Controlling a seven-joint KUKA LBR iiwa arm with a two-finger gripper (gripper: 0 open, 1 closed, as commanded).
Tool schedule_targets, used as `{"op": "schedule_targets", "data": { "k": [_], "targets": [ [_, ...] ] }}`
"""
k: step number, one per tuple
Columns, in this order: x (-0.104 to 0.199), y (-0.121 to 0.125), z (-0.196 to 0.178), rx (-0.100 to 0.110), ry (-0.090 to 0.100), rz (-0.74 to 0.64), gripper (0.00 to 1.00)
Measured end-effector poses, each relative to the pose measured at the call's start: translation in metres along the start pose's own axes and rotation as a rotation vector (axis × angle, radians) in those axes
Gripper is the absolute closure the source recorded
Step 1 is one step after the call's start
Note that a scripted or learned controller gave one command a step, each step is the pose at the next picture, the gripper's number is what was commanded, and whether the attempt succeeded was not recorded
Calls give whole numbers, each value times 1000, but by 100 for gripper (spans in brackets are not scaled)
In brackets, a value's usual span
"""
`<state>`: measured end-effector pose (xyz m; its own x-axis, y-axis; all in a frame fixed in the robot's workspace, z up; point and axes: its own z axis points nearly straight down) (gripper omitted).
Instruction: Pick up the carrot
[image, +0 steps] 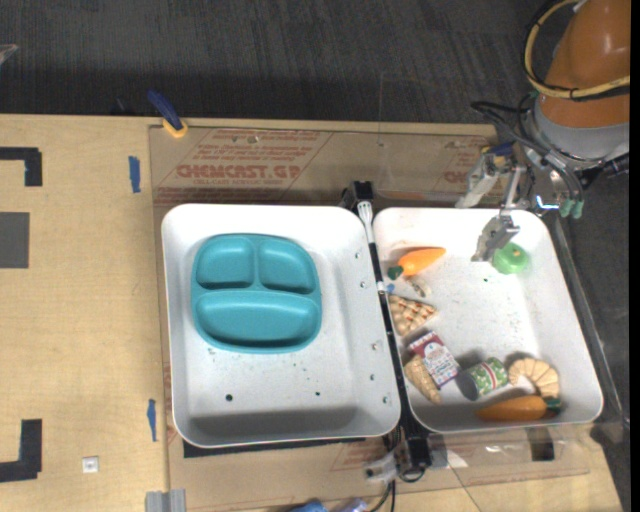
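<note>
Gripper (494, 240) is hovering over the right bin's (575, 300) far end, just beside a green toy (512, 260); can't tell how it's set. It's holding nothing. Carrot (418, 259) is lying near the bin's far left corner, close to the divider wall. I'd be approaching from above, aligned across the carrot's narrow width. Open floor is sitting mid-bin; waffle (408, 314) is crowding the near side. Blue tray (257, 292) is sitting in the left bin.

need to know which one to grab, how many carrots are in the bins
2. One carrot lies near the top left corner of the right bin. The other carrot lies along that bin's bottom edge, by the croissant. More could be hidden under the pile.
</note>
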<state>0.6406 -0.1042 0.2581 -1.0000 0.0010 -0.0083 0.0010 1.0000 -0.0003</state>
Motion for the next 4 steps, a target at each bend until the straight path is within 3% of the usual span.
{"op": "schedule_targets", "data": {
  "k": [1, 2, 3, 4],
  "targets": [
    [4, 77, 74, -4, 7, 24, 0],
    [27, 57, 71, 0, 5, 267, 0],
    [38, 12, 156, -5, -9, 468, 0],
    [-3, 2, 161, 0, 9, 806, 0]
  ]
}}
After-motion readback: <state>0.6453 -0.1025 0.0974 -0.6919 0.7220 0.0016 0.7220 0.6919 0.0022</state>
